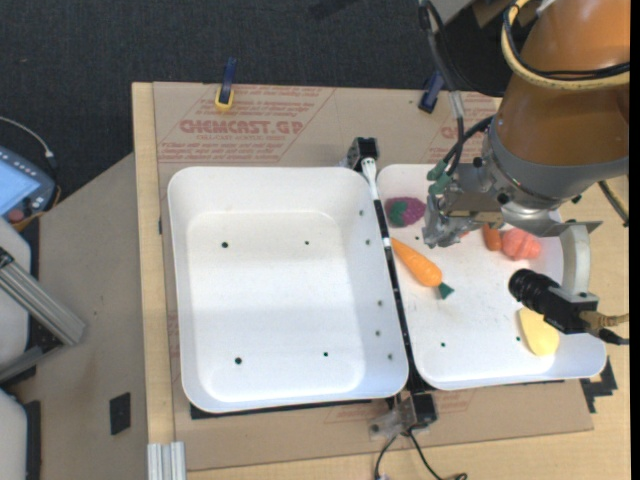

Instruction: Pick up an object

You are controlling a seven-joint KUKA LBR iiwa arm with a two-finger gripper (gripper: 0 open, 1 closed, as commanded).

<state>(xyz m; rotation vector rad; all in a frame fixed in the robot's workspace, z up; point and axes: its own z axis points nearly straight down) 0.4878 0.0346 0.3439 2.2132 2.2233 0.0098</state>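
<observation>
**Cardboard-topped bench with two white bins on a dark floor**

Dark carpet [90, 38] surrounds the bench, and we see a metal rail [40, 303] and the corner of a blue screen [15, 183] at the left edge. On the bench lies a brown cardboard sheet [150, 288] with red printed lettering along its far side. A yellow and blue clamp [227, 88] pins it at the far edge, and a blue clamp [432, 93] sits further right.

Two shallow white bins rest on the sheet side by side and touch along their long edges. A black clip [362, 153] sits at the far end of that seam, and another clip [415, 408] at the near end. The left bin [270, 298] shows a bare white floor with a few small dark holes.

The right bin [470, 353] holds the toys. An orange carrot [415, 262] lies at a slant near the seam, its green end pointing toward us. A purple and green toy [405, 209] lies just beyond it. A pink toy [522, 245] lies further right, and a yellow toy [540, 336] is near the front right corner.

The grey and orange arm [565, 88] reaches in from the right. Its gripper [441, 233] hangs over the right bin, just beside the carrot's thick end and near the purple and green toy. We cannot tell whether the gripper is open or closed, and we see nothing held in it.
</observation>
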